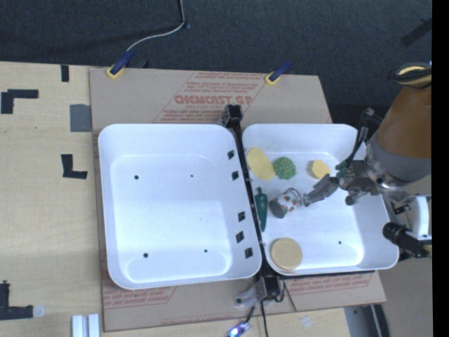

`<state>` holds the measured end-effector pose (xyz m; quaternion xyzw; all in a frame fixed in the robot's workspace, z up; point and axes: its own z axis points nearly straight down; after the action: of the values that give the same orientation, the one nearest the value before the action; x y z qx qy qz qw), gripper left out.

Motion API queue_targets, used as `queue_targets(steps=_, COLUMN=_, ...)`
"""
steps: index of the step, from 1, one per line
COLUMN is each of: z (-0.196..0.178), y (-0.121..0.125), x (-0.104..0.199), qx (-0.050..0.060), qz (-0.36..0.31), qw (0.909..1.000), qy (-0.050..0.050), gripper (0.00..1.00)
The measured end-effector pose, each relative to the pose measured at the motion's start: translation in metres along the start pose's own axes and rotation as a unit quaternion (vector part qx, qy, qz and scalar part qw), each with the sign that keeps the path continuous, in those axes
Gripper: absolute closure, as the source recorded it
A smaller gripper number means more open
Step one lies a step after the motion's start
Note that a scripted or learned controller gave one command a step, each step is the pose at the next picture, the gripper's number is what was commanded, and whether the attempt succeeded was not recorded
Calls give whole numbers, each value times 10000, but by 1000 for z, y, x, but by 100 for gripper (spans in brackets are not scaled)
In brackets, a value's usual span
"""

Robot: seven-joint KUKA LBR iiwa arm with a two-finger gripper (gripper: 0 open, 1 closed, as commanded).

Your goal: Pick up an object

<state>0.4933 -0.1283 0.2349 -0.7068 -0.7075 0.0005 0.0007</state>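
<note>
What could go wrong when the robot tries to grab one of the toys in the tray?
1. The gripper sits right next to the small red and white toy, which lies close to the green pepper. A grab there might nudge both or catch neither.
2. The pepper lies along the right bin's wall, so fingers may bump the wall.
3. The flat tan disc looks low and could be hard to pinch.

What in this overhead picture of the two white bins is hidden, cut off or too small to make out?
- Pincer, camera view: too small to tell whether it touches the small red-and-white object.
- Grey arm with orange band: cut off by the right edge.
- Dark green long object: too small to identify, beside the right bin's left wall.
</note>
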Motion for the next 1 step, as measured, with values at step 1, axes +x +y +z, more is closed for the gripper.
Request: queue_targets(steps=1, z=155, y=71, x=33, qx=-34, qz=-14, qw=10000, qy=-7, gripper=0)
